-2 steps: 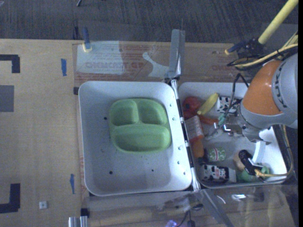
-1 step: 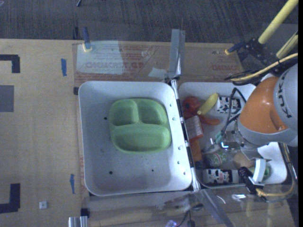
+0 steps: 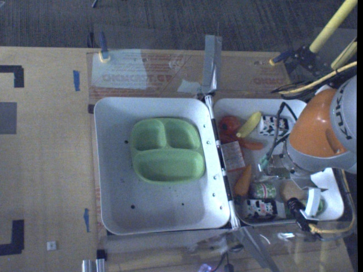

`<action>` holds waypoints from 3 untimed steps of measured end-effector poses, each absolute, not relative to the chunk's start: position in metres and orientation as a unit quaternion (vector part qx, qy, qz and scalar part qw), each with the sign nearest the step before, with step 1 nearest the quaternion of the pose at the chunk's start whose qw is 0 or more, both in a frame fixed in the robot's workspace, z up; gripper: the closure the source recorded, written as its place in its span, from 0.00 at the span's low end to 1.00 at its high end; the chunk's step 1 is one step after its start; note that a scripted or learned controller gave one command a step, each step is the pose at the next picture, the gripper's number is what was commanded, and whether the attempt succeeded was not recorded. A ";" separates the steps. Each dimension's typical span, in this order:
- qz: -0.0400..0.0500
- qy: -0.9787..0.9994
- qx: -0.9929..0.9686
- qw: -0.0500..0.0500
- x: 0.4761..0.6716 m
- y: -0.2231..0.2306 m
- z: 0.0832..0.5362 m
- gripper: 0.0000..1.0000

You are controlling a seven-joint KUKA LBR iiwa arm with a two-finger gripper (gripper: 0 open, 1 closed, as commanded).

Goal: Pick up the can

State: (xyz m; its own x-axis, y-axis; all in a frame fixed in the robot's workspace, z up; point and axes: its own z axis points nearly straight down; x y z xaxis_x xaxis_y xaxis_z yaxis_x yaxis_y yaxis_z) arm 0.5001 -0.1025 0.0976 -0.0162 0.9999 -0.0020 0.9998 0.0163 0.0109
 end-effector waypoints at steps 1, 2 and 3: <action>-0.001 0.587 0.810 0.000 0.479 -0.041 0.184 1.00; -0.001 0.587 0.810 0.000 0.479 -0.041 0.184 0.00; -0.001 0.636 0.772 0.000 0.550 -0.112 0.108 0.00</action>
